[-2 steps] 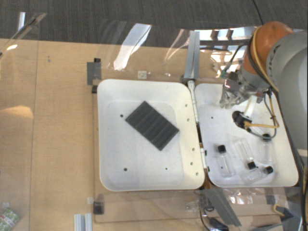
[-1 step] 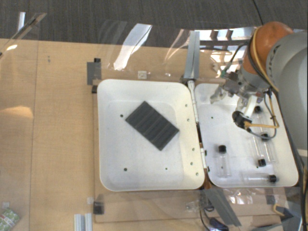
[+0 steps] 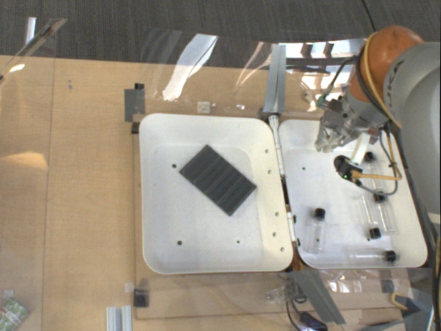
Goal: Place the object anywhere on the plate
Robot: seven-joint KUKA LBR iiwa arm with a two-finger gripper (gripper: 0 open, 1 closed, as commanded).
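Wood bench (image 3: 76, 205): pale tan top; it carries both bins side by side, their inner edges touching along a hinged seam.
Black bracket, near (image 3: 140, 296): small clamp on the bench just off the left bin's near-left corner.
Left bin (image 3: 155, 254): shallow white tray with rounded corners, a few small dark dots on its floor.
Right bin (image 3: 303, 247): the same white tray, with small loose pieces on its floor.
Capped tube, nearest (image 3: 390, 256): black end by the right bin's near-right corner, a clear body lying along the near wall.
Capped tube, middle (image 3: 318, 216): black top, clear body below it, near the right bin's left wall.
Capped tube, right (image 3: 375, 219): clear body lying flat with a black end towards me, near the right wall.
Task's object: one of these pieces, I take it; all lie in the right bin, well apart from the plate.
Plate (image 3: 218, 179): dark grey ribbed rectangle, flat on the left bin's floor, turned at a diagonal, nothing on it.
Yellow cable (image 3: 375, 176): loops over the right bin's floor below the gripper.
Gripper (image 3: 332, 140): hangs over the right bin's far end; wide or narrow, I cannot tell, and I see nothing held.
Arm (image 3: 417, 88): grey, coming in from the right.
Orange band (image 3: 386, 50): rounded, just above the wrist.
Black bracket, far (image 3: 134, 102): beyond the left bin's far-left corner.
Carpet (image 3: 172, 5): dark grey, ribbed, past the bench.
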